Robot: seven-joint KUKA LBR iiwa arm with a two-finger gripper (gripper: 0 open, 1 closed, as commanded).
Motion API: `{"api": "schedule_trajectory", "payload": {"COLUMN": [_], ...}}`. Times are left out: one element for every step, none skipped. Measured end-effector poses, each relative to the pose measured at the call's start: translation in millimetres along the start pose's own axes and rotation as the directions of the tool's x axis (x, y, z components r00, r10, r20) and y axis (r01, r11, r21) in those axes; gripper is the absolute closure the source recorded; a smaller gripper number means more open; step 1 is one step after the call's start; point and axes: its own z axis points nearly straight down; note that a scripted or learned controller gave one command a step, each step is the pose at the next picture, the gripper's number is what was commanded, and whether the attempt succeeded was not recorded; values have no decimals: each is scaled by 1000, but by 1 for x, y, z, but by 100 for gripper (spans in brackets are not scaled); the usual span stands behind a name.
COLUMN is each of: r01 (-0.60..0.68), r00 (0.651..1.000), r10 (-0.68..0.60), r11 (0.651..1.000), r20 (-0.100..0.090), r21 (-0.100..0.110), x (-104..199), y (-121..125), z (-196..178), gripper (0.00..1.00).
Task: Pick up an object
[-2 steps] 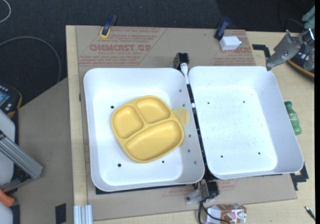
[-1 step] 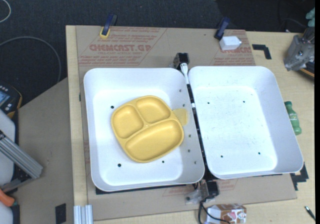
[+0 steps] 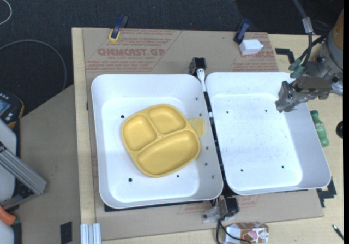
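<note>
A yellow divided plate (image 3: 160,140) with three compartments lies in the middle of the left white bin (image 3: 109,101). Something small and yellow (image 3: 197,126) pokes out from under the plate's right edge. My gripper (image 3: 287,99) hangs over the upper right part of the right white bin (image 3: 256,144), far from the plate. I see nothing between its fingers.
A green object (image 3: 319,128) lies on the bench just outside the right bin's right wall. A white block (image 3: 250,47) and clamps (image 3: 116,29) sit on the cardboard behind the bins. Cables (image 3: 203,82) run between the two bins.
</note>
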Motion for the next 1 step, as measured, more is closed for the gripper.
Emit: {"api": "schedule_trajectory", "payload": {"r01": [9], "r00": [1000], "r10": [-9], "r11": [1000], "r20": [-1], "r21": [-7], "x": [80], "y": [1], "z": [51], "gripper": [100]}}
